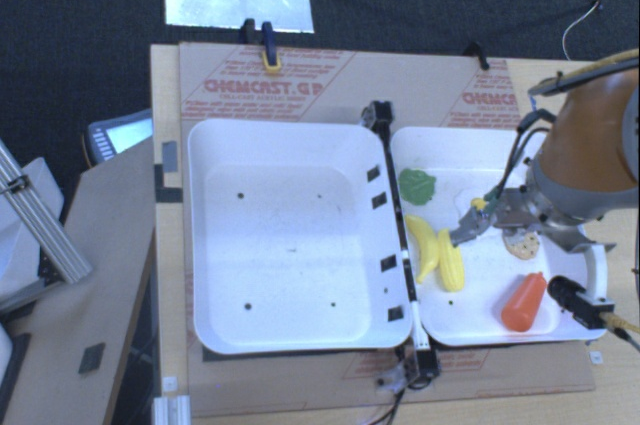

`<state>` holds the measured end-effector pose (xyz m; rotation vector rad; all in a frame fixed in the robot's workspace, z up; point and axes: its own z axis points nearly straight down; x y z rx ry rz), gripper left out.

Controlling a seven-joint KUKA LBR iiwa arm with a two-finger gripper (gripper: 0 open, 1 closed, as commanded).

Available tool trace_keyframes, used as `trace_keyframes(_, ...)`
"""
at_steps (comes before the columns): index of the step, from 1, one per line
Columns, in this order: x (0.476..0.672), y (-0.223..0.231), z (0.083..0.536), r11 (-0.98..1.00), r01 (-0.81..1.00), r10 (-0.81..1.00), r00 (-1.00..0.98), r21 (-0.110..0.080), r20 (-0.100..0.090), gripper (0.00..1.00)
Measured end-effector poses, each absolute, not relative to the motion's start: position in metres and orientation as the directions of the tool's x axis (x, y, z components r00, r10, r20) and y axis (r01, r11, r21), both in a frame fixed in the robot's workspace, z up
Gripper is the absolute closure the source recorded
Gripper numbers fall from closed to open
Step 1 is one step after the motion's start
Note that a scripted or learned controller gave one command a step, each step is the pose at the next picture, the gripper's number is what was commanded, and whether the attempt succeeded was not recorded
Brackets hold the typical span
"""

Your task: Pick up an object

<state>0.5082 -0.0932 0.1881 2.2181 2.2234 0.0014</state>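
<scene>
Camera view, corn (451, 265) upright lengthwise, carrot (523, 302) tilted, tool (468, 233) beside

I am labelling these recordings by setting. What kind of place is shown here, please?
Probably a robotics lab test bench, not a home: a grey-and-orange robot arm reaches over two shallow white bins, clamps hold a board to the bench, and the toy food looks like practice objects.

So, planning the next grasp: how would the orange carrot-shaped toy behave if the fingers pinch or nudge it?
The orange toy looks smooth and tapered, so it may slip toward its narrow end. Its rounded body could roll if nudged. It looks like light, stiff plastic.
</scene>
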Motion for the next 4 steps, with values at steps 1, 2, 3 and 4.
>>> trace_keyframes(1, 0.514, -0.022, 0.184, 0.011, 1.000, 1.000, -0.011, 0.001, 0.004, 0.00)
trace_keyframes(2, 0.530, 0.011, 0.212, 0.009, 1.000, 1.000, -0.009, 0.004, 0.002, 0.00)
trace_keyframes(3, 0.529, 0.009, 0.211, 0.002, 1.000, 1.000, -0.002, 0.001, 0.001, 0.00)
trace_keyframes(4, 0.529, 0.009, 0.211, 0.002, 1.000, 1.000, -0.002, 0.001, 0.001, 0.00)
